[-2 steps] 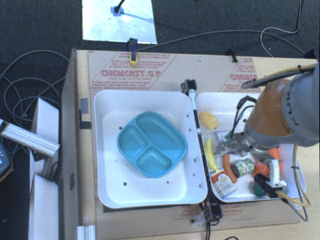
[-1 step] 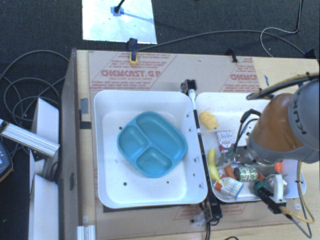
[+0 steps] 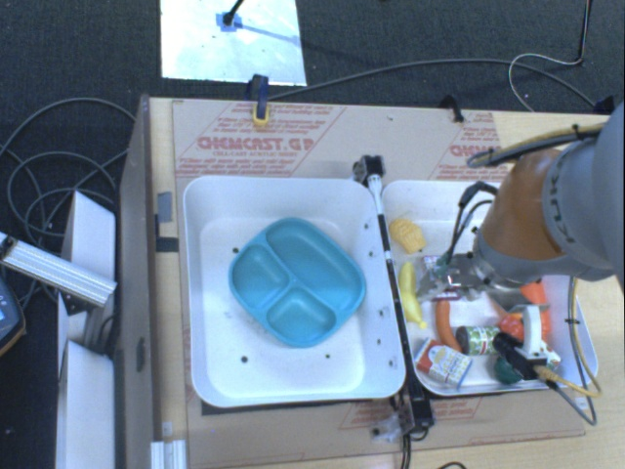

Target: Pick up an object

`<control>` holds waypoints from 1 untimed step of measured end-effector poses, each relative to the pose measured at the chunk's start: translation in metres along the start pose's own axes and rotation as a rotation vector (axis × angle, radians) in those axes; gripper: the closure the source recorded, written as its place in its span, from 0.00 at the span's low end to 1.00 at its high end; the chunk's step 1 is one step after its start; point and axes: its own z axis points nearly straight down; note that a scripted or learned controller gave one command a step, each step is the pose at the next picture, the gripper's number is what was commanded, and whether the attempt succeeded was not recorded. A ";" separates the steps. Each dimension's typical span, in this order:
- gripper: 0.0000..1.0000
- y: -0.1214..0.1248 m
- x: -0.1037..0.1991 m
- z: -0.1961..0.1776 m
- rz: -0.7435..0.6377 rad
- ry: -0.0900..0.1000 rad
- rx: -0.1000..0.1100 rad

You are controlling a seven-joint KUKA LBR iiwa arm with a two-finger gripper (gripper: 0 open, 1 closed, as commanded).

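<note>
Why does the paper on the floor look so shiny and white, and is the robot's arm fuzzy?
In the camera view, the pale sheet on the dark floor catches bright light and looks washed out, with a thin dark shadow line across it; the white bins glare too, while the blue plate stays evenly lit; the arm at the right looks soft and a bit blurred, and the small toys under it are hard to make out.

Bench [image 3: 293,130] — two white bins [image 3: 210,291]
</note>
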 end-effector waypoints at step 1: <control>1.00 0.000 0.005 -0.009 -0.007 0.010 0.006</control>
